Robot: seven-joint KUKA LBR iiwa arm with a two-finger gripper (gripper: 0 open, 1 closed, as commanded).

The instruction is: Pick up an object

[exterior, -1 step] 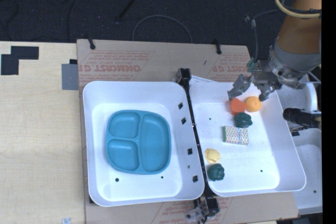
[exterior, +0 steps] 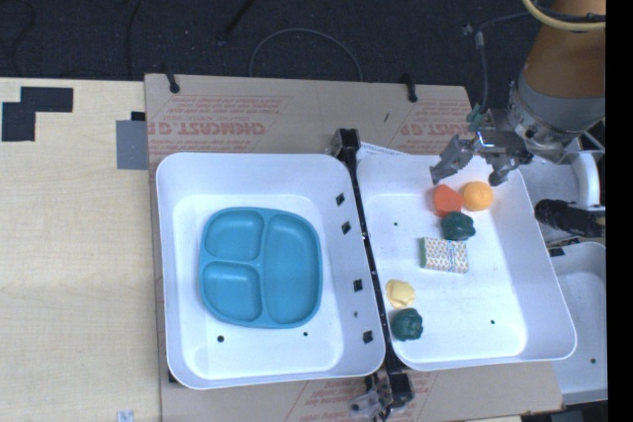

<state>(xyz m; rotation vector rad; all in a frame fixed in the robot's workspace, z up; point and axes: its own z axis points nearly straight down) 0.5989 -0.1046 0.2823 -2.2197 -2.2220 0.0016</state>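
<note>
The bench carried a sheet of printed cardboard, and on it sat two shallow white bins side by side. The left bin held a blue divided plate, lying flat near its middle. The right bin held all the small objects. The grey arm, with its orange band, reached in from the right and ended over the far right corner of that bin.

The gripper hung with its two fingers spread apart and nothing between them. Just below it, toward the near side, lay a red ball and an orange ball, side by side and almost touching; the left fingertip stood just above the red one, the right fingertip just above the orange one. Whether either finger touched a ball could not be told.

A dark green lump lay just in front of the two balls. Nearer still was a patterned sponge block, then a small yellow piece, and beside that a second dark green lump, well apart from the gripper.
</note>
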